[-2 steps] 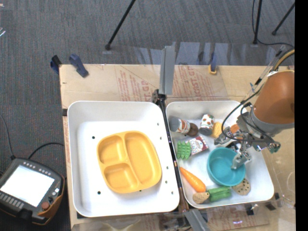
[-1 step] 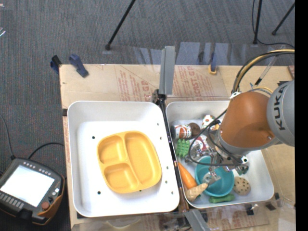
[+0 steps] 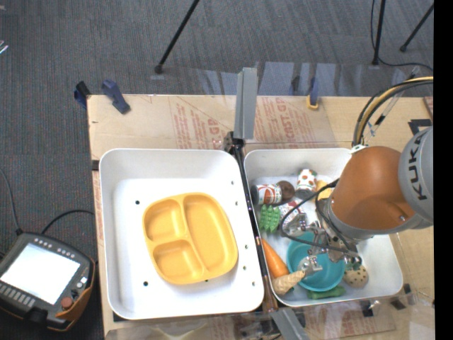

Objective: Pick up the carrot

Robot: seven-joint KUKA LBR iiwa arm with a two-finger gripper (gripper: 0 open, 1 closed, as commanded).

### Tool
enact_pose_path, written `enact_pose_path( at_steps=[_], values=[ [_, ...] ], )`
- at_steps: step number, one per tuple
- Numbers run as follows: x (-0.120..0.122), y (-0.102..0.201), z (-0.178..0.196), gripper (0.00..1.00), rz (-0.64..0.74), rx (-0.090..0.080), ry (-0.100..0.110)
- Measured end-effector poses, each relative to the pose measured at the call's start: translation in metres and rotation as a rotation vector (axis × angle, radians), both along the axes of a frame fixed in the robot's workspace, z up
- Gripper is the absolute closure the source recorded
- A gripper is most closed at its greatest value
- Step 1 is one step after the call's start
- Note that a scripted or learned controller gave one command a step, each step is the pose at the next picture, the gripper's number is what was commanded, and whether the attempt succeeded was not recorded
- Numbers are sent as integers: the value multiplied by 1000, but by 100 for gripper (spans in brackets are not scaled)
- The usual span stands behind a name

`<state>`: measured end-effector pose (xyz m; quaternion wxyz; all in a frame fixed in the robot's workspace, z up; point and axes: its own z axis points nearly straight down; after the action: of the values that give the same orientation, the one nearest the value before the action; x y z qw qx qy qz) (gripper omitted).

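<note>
The bench (image 3: 170, 119) carries two white bins, left bin (image 3: 117, 190) and right bin (image 3: 386, 264), touching.

Both bins white: left bin (image 3: 120, 190), right bin (image 3: 386, 264). Divided tray (image 3: 190, 238) yellow. Carrot (image 3: 274, 259) orange. Bowl (image 3: 322, 275) teal. Studded toy (image 3: 269, 219) green. Small ball (image 3: 356, 276) tan with dark speckles. Arm (image 3: 375, 193) orange at the band (grey casing beside it). Bench (image 3: 163, 122) brown with red print.
</note>
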<state>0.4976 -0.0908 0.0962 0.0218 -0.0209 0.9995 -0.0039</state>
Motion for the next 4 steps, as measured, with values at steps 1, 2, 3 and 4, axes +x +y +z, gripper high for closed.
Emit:
enact_pose_path(
  at_steps=[1, 2, 3, 4],
  values=[
    [126, -36, -8, 0, -25, 9, 40],
    [53, -123, 103, 0, -111, 3, 29],
    [91, -121, -13, 0, -166, 14, 50],
    [138, -121, 89, 0, -394, 16, 32]
  ],
)
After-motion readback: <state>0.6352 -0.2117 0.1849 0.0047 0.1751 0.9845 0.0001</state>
